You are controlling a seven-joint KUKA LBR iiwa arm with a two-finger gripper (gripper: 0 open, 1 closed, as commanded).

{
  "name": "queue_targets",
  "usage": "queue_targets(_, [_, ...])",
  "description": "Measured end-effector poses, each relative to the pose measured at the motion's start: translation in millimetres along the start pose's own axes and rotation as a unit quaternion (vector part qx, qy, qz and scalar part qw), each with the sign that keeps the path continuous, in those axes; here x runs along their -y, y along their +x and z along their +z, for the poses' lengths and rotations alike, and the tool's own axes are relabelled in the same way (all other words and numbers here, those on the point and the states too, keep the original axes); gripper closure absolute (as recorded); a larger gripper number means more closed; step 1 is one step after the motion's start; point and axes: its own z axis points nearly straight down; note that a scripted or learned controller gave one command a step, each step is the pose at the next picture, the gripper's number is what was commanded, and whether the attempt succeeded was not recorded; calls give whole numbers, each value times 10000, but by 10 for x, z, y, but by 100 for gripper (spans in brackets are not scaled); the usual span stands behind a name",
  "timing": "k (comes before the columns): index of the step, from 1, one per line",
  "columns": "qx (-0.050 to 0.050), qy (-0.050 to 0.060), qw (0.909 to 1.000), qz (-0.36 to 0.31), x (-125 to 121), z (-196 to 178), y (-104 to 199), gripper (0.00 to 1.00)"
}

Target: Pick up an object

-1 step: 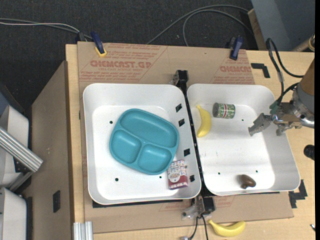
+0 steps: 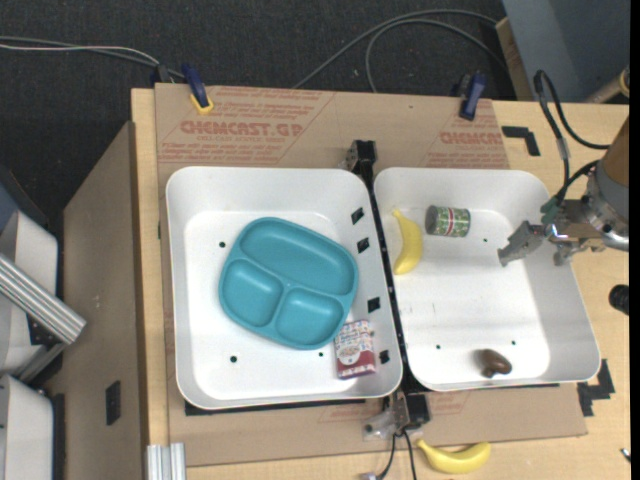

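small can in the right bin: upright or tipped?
Tipped. The can lies on its side in the right bin, label band facing up, one round end facing left toward the banana.

bench | two white bins | banana at front edge
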Motion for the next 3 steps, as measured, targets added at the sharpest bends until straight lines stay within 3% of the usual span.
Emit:
queue_targets(2, [-11,29,10000,2,14,1073,-15,0])
queue_targets(3, [-7,18,10000,1,19,1367,-7,0])
